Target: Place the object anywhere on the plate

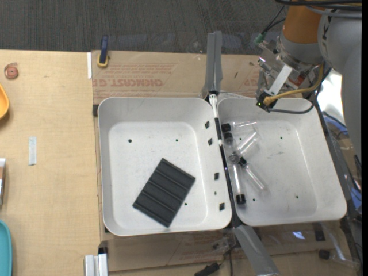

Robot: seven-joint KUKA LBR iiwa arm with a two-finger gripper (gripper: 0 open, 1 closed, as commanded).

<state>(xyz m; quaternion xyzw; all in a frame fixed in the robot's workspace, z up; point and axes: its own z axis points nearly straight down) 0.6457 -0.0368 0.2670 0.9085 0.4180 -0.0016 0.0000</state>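
In the camera view, you see the arm entering from the right above the far right corner of the right bin. Its orange band sits high, and the wrist below it slants down and to the left. The gripper hangs over the right bin's back rim, near that rim's left half, and is clear of everything inside. You cannot tell from this angle whether the gripper is apart or together, and you see nothing held in it.

The clear tubes with black caps lie in a loose cluster in the left part of the right bin. One lies along its left wall, and the others are crossed and tilted just beside it.

The black ribbed plate lies flat in the left bin, which stands against the right bin's left side. The plate is turned at a diagonal, toward that bin's near edge and well apart from the tubes.
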